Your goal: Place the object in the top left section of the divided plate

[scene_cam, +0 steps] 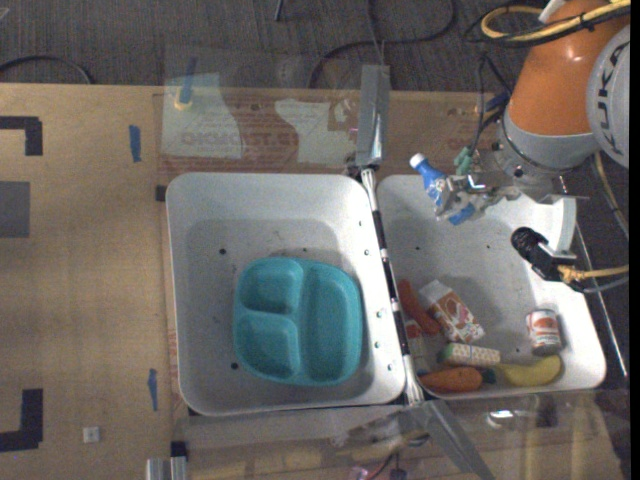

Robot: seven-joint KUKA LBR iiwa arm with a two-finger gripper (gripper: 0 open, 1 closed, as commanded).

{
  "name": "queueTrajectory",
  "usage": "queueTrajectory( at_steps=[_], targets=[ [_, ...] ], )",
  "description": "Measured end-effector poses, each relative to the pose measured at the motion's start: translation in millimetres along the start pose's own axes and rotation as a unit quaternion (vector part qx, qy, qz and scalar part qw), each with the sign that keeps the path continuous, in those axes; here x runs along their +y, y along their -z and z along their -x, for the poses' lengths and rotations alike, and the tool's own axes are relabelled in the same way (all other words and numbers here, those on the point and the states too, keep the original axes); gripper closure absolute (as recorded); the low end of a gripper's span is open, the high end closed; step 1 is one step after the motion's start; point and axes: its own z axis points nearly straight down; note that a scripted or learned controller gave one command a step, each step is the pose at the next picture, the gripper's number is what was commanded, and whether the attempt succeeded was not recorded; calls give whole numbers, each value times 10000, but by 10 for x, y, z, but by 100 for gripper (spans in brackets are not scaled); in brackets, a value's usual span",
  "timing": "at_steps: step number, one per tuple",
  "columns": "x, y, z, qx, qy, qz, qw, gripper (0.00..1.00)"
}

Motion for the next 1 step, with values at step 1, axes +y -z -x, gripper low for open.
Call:
queueTrajectory(
  at_steps=[1],
  targets=[
    [0,2,0,0,0,2,10000,0]
  ],
)
